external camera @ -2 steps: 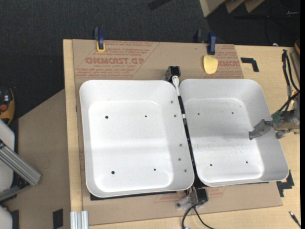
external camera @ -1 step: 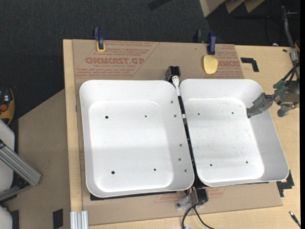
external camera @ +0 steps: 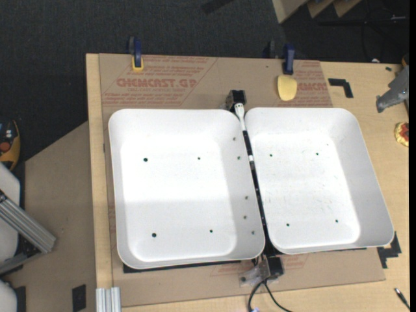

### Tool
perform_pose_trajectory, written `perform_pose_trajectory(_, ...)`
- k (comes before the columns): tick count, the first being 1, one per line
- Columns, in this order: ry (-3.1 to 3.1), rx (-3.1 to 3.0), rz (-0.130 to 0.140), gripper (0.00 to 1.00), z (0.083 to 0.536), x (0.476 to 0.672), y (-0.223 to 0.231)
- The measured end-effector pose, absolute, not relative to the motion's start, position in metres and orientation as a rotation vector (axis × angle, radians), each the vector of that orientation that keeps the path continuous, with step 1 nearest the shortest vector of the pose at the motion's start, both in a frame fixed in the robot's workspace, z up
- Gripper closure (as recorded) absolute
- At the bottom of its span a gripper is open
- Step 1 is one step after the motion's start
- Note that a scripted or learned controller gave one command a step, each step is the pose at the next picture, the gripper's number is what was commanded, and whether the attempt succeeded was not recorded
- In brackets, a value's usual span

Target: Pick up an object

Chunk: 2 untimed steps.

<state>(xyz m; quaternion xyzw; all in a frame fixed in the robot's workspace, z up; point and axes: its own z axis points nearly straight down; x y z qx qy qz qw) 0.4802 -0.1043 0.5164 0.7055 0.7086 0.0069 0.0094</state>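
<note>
Object pickup looks to be at its very start. What I take to be the hand [external camera: 392,95] is a grey shape at the right edge, above the table [external camera: 97,174] and well outside the bins; whether it is released or clenched I cannot tell, and nothing is visibly held in it. Just below it at the same edge sits a small orange-red bit [external camera: 402,132], too cut off to identify. Nearest the hand is the right bin [external camera: 305,111], then the left bin [external camera: 169,112], touching along their inner walls; their white floors carry a few dark dots. The one loose object I can make out is a yellow piece [external camera: 286,88], lying on the table just beyond the right bin's far rim, under a blue clamp [external camera: 288,58]. So the step in hand is the approach. The next move probably calls for a long reach leftward and a descent onto a chosen target, and that yellow piece, outside both bins and near the clamp, may be awkward to grasp.
</note>
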Motion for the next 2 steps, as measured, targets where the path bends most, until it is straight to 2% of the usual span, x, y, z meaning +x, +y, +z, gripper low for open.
perform_pose_trajectory(1, 2.236, 2.219, -0.009, 0.00, 0.418, 0.479, -0.030)
perform_pose_trajectory(2, 2.220, 2.217, 0.004, 1.00, 0.434, 0.480, -0.035)
